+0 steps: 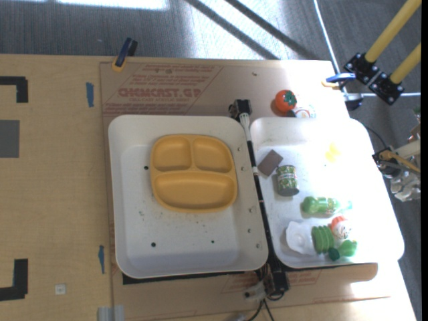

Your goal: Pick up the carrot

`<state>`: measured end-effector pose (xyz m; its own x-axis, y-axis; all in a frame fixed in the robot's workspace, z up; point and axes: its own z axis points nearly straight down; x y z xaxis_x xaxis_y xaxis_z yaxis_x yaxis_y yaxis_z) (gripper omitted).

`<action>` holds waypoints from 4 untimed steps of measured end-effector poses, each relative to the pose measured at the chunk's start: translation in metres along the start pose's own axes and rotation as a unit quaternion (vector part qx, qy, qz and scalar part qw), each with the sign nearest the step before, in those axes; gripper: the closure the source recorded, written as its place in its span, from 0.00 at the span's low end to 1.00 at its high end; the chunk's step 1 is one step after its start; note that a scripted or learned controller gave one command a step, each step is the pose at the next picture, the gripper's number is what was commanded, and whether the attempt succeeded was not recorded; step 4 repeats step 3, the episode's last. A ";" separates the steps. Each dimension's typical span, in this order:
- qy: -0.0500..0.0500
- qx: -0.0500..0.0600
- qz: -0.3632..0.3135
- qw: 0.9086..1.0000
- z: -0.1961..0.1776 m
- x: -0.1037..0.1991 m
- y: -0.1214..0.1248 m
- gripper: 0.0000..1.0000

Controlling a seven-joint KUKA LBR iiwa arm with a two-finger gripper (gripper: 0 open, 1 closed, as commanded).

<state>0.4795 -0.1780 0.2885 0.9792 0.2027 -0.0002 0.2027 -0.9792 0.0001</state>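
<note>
White plastic bins sit side by side on the cardboard-covered counter [53, 179]. The left bin [127, 179] carries a yellow divided plate [194, 172], laid flat as a likely drop spot. The right bin [361, 179] collects the toy food: a brown block [270, 162], a green can [287, 179] and a green vegetable piece [318, 205]. We judge the carrot [341, 228] to be the small orange-and-white piece near that bin's front edge, though it is too small to be sure. It is crowded against a ribbed green piece [322, 237] beside a white lump [297, 236]. A toy tomato [285, 101] rests outside, behind the bins. We cannot tell the end effector's state.
</note>
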 end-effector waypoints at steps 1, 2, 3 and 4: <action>-0.001 0.002 0.000 1.000 0.044 0.001 -0.005 1.00; 0.000 0.000 0.003 1.000 -0.008 -0.010 0.045 1.00; -0.001 0.002 0.002 1.000 0.048 -0.010 0.044 1.00; -0.001 0.002 0.002 1.000 0.048 -0.010 0.044 1.00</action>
